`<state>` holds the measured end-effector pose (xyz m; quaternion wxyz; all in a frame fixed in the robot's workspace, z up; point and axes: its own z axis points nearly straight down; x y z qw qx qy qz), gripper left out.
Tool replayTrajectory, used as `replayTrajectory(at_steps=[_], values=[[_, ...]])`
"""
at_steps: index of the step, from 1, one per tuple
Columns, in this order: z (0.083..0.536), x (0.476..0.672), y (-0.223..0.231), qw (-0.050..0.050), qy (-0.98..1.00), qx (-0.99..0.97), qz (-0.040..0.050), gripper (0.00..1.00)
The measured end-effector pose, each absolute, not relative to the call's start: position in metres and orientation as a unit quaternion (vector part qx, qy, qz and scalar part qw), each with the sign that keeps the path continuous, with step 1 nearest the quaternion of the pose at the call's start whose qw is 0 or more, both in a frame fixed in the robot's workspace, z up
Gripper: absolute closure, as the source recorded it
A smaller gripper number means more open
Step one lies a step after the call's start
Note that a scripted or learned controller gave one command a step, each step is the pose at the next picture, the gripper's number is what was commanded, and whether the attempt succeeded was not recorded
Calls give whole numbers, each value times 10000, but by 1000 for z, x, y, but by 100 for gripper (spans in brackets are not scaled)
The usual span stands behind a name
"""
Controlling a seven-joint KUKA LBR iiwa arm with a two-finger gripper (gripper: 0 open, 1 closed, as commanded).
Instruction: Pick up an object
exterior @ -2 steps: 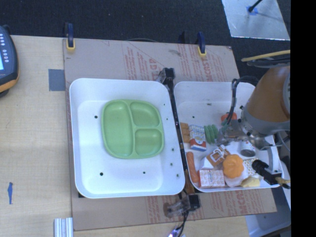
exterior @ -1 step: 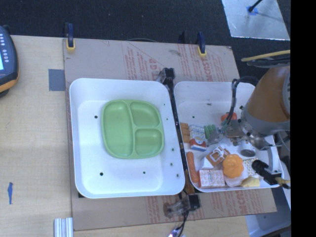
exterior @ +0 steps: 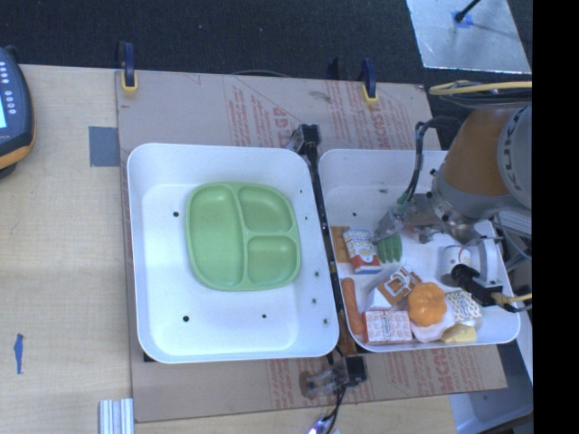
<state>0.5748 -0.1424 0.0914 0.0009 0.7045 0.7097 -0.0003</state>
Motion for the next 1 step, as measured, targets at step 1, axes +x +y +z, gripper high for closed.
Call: replayTrajectory(at_steps=[1], values=[[102,572,-143,-14,7093,7049,-18,100]])
